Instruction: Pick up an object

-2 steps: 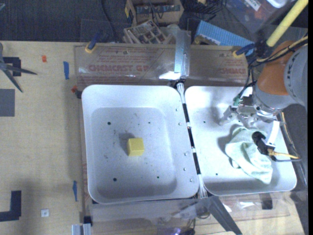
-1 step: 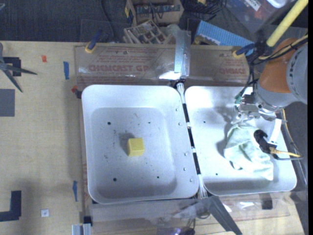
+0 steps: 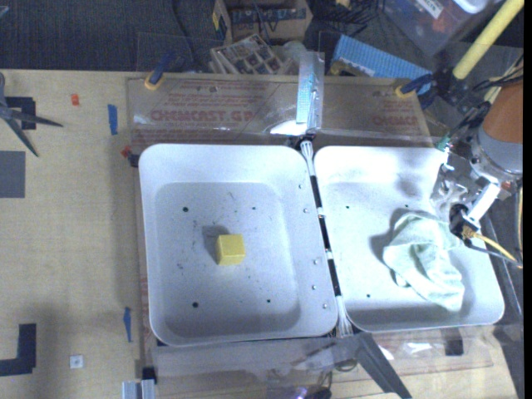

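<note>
The gripper (image 3: pixel 450 193) is being held low over the far right side of the right bin (image 3: pixel 366 181), just beside the upper edge of a crumpled pale cloth (image 3: pixel 424 261). The arm (image 3: pixel 504 127) is being reached in from the right of the view, so that the wrist is being carried above the bin's rim rather than across its floor. Whether the gripper is spread or pressed together cannot be told, since its tip is being viewed at a slant and is being blurred against the white floor; nothing is being seen pinched in it. The cloth is being borne by the floor of the right bin, heaped toward the near right corner, with its folds raised enough to offer an edge. It is being judged the likeliest thing for the pick, being nearest, though soft and apt to sag or slip if only a thin fold is being caught. A small yellow cube (image 3: pixel 231 248) is being borne near the middle of the left bin (image 3: pixel 158 223), well apart from the gripper and away from the walls; its shape is being judged easier to pinch, but the reach longer. The task is being judged as not yet done.
</note>
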Controlling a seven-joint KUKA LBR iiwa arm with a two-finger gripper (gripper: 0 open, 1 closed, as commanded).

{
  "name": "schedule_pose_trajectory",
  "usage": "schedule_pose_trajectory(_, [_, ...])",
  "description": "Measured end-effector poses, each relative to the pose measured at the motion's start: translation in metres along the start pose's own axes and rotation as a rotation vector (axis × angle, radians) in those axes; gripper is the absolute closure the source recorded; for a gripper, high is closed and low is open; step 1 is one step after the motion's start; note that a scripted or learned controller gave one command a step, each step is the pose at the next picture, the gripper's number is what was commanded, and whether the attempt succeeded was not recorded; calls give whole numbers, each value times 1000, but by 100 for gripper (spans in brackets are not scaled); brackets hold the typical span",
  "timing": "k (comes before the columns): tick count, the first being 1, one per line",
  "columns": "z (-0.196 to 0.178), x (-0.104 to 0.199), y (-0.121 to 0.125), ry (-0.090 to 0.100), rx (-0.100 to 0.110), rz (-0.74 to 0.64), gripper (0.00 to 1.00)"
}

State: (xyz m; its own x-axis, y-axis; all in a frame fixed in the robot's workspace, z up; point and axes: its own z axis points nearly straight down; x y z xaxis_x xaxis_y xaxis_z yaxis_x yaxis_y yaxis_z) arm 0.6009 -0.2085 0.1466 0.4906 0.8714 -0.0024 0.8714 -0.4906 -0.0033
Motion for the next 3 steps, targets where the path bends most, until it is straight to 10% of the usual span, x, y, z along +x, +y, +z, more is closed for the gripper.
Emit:
schedule_pose_trajectory(1, [-15,-22,-52,1,6,180,100])
schedule_pose_trajectory(2, [54,-51,-104,15,-14,455,100])
schedule_pose_trajectory(3, [55,-62,-86,19,-6,828,100])
